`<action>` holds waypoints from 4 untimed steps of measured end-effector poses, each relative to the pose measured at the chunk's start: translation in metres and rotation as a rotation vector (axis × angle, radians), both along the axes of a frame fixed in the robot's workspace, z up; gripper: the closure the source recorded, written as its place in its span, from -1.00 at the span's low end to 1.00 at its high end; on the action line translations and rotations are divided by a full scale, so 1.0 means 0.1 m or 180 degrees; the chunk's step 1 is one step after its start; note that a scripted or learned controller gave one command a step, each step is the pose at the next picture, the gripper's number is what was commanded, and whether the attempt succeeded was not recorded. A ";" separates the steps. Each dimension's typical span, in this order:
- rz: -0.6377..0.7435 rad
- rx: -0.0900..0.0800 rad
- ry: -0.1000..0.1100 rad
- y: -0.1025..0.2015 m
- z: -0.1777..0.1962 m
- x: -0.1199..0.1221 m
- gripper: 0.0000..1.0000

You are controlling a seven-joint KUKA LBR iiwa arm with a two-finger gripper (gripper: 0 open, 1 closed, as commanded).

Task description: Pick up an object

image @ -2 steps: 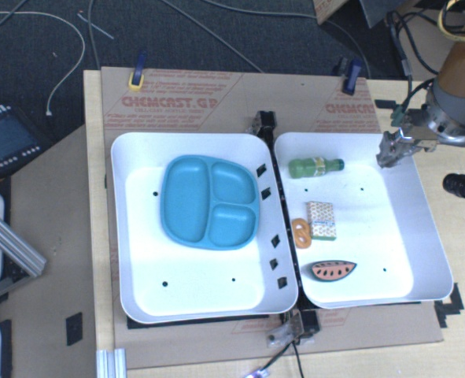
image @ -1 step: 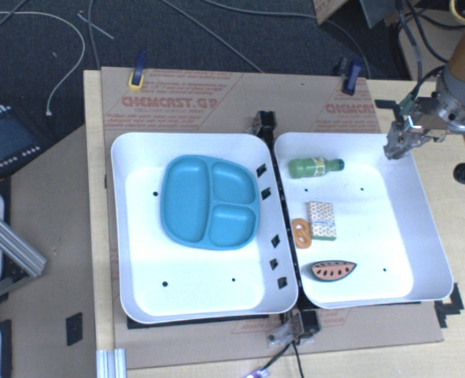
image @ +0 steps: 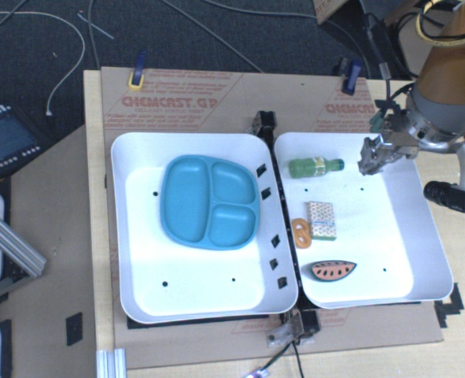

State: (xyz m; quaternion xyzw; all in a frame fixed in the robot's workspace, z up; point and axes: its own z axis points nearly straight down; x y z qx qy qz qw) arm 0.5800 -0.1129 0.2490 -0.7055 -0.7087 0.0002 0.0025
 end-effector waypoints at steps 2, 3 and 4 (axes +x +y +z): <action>0.0001 -0.0001 0.0003 0.95 -0.15 -0.41 1.00; 0.0001 -0.0002 -0.0001 1.40 -0.09 -0.61 1.00; 0.0005 -0.0001 0.0001 1.89 -0.18 -0.69 1.00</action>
